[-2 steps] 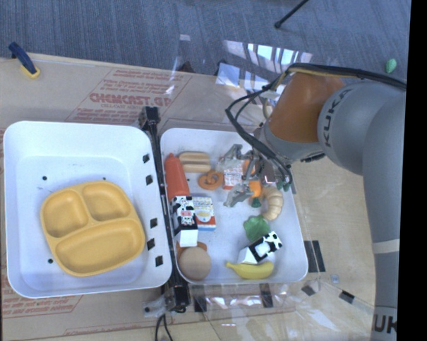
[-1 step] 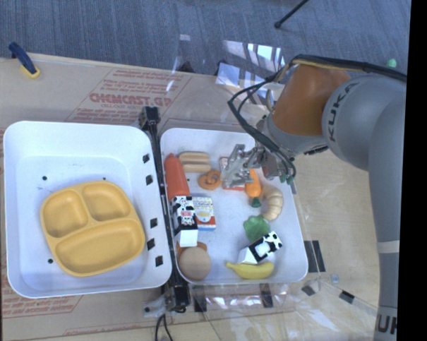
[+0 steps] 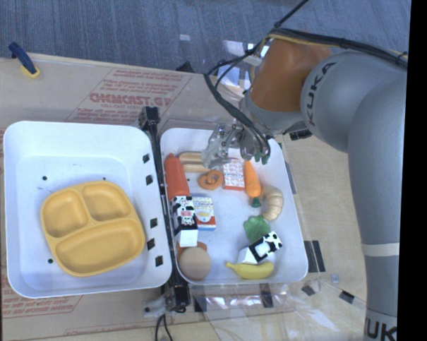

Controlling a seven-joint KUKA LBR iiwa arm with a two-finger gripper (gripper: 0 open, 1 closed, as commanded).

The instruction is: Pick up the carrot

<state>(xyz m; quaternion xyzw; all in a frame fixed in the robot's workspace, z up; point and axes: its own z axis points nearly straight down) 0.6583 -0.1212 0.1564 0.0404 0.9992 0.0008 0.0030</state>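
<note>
My gripper (image 3: 232,147) is hovering over the right bin (image 3: 296,226), its state impossible to tell. The carrot (image 3: 251,179) is lying there among toy foods; the left bin (image 3: 15,193) is holding a yellow tray (image 3: 91,228).

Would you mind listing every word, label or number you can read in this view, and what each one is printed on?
"CHEMCAST G..." in red on the cardboard sheet behind the bins; the smaller red lines around it are too blurred to read.
"KUKA" on the grey arm, near the orange band.
"KU", cut off, on the arm's lower section.
Print on the small cartons and the red-and-white packet is too small to read.
</note>
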